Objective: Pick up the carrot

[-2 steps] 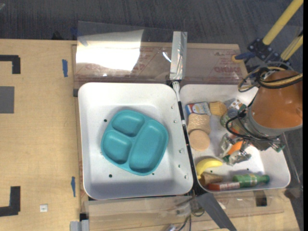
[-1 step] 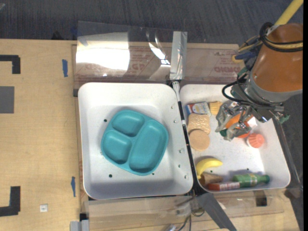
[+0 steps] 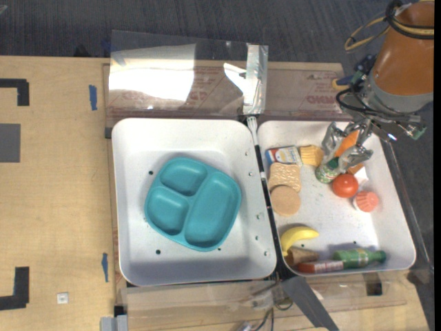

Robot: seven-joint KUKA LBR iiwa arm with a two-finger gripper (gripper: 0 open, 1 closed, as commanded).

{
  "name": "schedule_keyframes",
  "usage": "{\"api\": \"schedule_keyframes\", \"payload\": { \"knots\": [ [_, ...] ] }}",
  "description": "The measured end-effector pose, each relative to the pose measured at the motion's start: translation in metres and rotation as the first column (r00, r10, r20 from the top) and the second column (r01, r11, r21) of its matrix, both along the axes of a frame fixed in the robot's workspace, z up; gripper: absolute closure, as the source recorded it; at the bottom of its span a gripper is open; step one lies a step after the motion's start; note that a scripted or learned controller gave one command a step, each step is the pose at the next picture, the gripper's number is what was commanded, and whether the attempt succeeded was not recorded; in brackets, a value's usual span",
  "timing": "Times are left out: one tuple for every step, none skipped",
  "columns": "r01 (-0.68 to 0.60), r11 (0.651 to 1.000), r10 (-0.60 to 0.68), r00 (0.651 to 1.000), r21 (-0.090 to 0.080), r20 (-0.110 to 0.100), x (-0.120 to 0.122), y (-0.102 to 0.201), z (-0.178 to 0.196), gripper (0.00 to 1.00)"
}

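Plate (image 3: 193, 203) in left bin (image 3: 131, 150); banana (image 3: 298, 236) in right bin (image 3: 393, 219)

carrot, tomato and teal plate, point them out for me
carrot (image 3: 349, 141), camera view, orange body between the pincer fingers
tomato (image 3: 344, 185), camera view, middle of its red top
teal plate (image 3: 165, 209), camera view, floor of its lower left compartment

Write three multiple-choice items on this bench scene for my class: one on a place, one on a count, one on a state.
1. Where is the orange carrot with its green top?
A. in the bin on the view's left
B. in the bin on the view's right
C. on the wooden bench

2. How many compartments has the teal plastic plate?
A. two
B. three
C. five

3. How is the green bottle with the red cap placed?
A. upright
B. on its side
C. leaning on the plate

Key: 1 B, the carrot is over the right white bin. 2 B, the plate shows three hollows. 3 B, the bottle lies flat along the near wall.
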State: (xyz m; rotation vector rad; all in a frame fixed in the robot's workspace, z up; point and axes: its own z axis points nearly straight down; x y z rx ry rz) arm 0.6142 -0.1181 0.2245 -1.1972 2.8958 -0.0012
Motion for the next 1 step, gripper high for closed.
{"api": "schedule_keyframes", "payload": {
  "knots": [
    [0.000,1.000,-0.001,1.000,0.003,0.013,0.0029,0.0028,0.0130,1.00]
  ]
}}
